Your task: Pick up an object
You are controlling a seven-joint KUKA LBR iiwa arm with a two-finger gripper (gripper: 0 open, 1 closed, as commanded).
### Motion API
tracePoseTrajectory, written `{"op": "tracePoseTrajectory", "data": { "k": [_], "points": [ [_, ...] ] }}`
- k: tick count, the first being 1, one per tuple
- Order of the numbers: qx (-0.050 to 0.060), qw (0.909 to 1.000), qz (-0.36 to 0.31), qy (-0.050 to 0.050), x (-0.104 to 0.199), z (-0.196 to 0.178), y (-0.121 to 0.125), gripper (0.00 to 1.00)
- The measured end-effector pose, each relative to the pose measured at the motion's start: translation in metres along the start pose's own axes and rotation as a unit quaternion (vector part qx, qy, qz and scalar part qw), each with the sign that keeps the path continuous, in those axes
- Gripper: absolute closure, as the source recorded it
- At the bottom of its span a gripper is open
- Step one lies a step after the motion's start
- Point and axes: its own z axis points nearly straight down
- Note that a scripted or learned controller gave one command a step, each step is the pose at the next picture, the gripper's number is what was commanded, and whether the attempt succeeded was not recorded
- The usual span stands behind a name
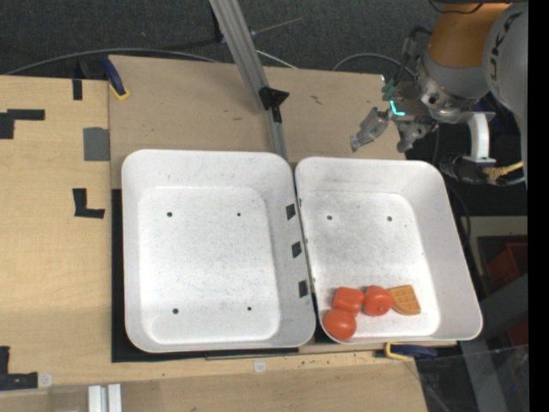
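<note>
The pincer (388, 136) — spread, holding nothing — should drop well down to the tomatoes (353, 307) below it and straddle just one.

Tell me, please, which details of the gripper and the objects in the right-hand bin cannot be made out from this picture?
- Gripper, camera view: fingers small and dark against wrist hardware; open or shut unclear.
- Three red objects in the right bin: bunched together; what they are, too small to tell.
- Orange piece: surface detail too small.
- Arm: cut off by the top and right edges.
</note>
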Motion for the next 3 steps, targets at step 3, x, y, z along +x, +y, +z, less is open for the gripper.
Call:
{"op": "tracePoseTrajectory", "data": {
  "k": [3],
  "points": [
    [0.001, 1.0000, 0.000, -0.001, 0.007, 0.120, 0.008, 0.00]
  ]
}}
